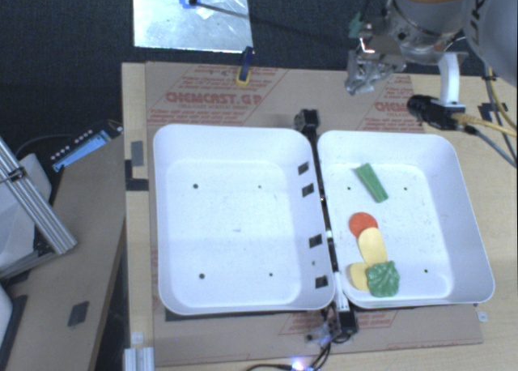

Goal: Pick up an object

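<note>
My gripper [362, 82] hangs high above the far edge of the right bin [453, 199], with nothing visible between its fingers. In that bin lie a green bar [372, 181] near the back, then a red-orange disc [363, 222], a yellow piece [371, 245] touching it, a smaller yellow piece [358, 275], and a green leafy lump [383, 278] at the front. All of these sit well below and in front of the gripper.
The left bin [174, 223] stands beside the right one, joined by a black hinge strip [320, 215]. Both rest on a cardboard sheet [218, 94]. A shiny metal plate [190, 3] lies at the back left. An aluminium frame [32, 215] is at far left.
</note>
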Robot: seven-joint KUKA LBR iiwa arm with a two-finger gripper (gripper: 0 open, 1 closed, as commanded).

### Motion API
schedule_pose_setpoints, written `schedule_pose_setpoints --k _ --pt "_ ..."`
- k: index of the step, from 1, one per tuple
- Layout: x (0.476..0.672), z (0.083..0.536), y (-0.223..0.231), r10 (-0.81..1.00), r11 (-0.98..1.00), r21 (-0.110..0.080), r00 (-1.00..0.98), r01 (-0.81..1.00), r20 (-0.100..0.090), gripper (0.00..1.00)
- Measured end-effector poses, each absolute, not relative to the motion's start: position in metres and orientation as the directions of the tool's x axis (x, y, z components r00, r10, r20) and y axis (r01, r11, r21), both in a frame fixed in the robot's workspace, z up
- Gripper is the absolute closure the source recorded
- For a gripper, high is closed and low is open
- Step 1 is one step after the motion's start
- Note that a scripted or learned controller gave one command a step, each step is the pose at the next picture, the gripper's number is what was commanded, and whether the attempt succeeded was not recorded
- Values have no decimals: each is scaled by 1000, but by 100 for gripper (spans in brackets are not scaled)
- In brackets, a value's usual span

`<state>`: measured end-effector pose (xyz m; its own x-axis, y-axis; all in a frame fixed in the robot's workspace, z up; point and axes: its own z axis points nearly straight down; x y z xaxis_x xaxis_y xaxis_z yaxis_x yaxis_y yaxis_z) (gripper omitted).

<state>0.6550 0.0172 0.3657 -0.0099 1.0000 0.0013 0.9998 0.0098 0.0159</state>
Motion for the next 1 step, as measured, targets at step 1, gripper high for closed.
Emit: schedule_pose_setpoints --k 1 --pt "665 419 120 1000 15 10 -15 1000 5 100"
